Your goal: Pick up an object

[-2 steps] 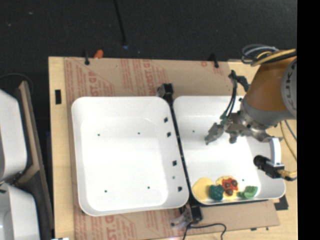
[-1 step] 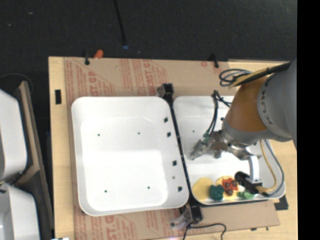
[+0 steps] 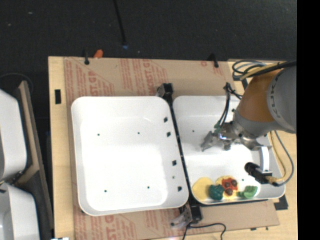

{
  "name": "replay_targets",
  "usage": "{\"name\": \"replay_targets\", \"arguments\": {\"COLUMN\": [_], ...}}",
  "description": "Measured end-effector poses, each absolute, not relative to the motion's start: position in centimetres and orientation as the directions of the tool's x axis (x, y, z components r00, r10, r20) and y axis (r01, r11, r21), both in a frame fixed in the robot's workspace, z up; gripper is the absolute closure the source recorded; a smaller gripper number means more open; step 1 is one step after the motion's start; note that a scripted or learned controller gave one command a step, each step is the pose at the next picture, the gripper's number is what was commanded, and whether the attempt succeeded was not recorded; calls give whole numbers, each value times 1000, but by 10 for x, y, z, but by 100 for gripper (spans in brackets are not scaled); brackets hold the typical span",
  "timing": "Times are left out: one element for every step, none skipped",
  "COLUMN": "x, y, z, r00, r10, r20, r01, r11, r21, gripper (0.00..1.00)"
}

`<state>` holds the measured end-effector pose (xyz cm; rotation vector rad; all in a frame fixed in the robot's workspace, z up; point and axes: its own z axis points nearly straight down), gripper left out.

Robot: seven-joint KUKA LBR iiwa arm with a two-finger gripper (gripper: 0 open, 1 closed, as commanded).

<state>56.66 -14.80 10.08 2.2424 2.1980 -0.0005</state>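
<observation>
Although two bins were noted, the left bin [image 3: 125, 154] carried no task items. In the right bin [image 3: 200, 114], the gripper [image 3: 212, 141] was found hovering above bare floor; its state could not be told. Along the near wall, a yellow piece [image 3: 201, 187], teal piece [image 3: 216, 193], red piece [image 3: 229, 184] and green piece [image 3: 248, 191] were clustered. These were judged light and possibly soft, best taken across the middle. No legible writing was found.

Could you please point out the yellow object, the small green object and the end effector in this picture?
yellow object [image 3: 200, 187]: camera view, on its flat upper face.
small green object [image 3: 248, 191]: camera view, on its middle.
end effector [image 3: 209, 143]: camera view, between its fingertips.
</observation>
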Motion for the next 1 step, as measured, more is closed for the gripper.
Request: {"name": "replay_targets", "arguments": {"x": [511], "y": [-189], "z": [200], "r00": [13], "r10": [1000], "r20": [-4], "r01": [1000], "r11": [-13], "r21": [9], "gripper": [0]}}
